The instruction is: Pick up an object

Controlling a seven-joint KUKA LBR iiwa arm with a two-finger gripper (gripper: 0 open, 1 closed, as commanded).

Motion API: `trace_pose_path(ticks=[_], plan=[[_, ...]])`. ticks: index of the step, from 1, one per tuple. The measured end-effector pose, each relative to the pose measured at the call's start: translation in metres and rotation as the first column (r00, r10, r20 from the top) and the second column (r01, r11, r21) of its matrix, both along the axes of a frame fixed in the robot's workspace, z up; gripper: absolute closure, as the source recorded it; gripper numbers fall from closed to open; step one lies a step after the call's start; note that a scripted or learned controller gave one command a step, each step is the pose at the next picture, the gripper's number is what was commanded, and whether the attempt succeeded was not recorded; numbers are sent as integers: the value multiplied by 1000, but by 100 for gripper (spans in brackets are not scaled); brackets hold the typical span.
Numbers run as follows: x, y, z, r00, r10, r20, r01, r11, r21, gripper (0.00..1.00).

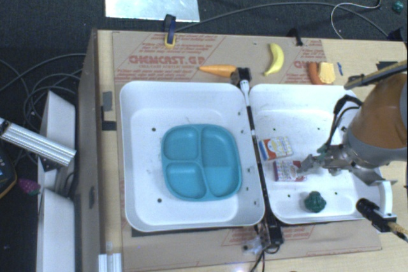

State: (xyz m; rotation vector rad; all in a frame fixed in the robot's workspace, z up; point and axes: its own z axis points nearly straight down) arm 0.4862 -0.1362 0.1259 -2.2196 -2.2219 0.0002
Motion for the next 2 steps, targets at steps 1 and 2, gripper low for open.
trace_pose_path(ticks=[1, 2], plan=[[1, 21, 21, 1000, 2, 3, -2, 1000, 0, 0], [3, 17, -38, 1000, 3, 5, -3, 1000, 4, 0]])
